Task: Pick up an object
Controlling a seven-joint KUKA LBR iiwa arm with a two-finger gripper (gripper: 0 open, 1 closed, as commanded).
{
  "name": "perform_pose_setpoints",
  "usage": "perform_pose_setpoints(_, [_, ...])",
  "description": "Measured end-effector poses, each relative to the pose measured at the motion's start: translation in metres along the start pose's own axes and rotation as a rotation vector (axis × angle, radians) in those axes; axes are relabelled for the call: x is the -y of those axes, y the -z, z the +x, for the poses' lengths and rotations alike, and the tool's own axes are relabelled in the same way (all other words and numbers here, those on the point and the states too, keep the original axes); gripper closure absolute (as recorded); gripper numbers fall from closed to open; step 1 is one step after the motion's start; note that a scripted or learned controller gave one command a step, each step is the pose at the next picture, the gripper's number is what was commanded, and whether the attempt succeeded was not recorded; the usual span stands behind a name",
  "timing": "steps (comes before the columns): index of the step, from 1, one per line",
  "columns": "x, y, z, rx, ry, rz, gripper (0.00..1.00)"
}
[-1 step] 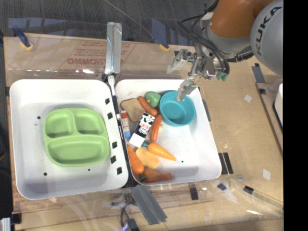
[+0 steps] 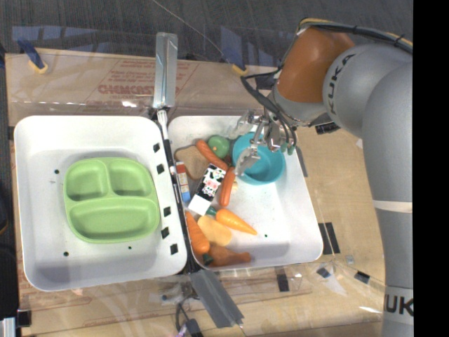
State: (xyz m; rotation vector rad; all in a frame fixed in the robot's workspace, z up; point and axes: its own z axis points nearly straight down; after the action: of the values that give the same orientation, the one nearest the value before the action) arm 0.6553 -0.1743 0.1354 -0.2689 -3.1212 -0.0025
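On the grey arm (image 2: 382, 83) the letters "KUKA" run along the upper link, and "KU" shows again near the lower right edge; its orange band (image 2: 312, 65) is smooth and rounded. Red print, too faint to read, lies on the brown sheet (image 2: 126, 79) covering the tabletop (image 2: 337, 188) behind the bins. The left bin (image 2: 35, 188) is shallow white plastic with rounded corners and carries a matte green divided plate (image 2: 111, 199) with three compartments. The right bin (image 2: 295, 223) holds a crowded heap: a glossy blue bowl (image 2: 263, 167), a small carton (image 2: 210, 184) patterned black and white like a cow, tapered orange carrots (image 2: 235, 221), a green rounded piece (image 2: 219, 146), a pale yellow lump (image 2: 215, 230) and a brown piece (image 2: 188, 156) near the divider. The metallic hand (image 2: 266, 142) hangs over the far rim of the blue bowl, its thin fingers (image 2: 247, 161) reaching down at the bowl's left edge; whether they are spread or closed cannot be told, and nothing is seen between them
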Motion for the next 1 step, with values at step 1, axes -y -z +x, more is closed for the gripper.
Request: perform_pose_setpoints(1, [-0.0029,0.0177,-0.0042,0.014,0.009,0.002,1.0])
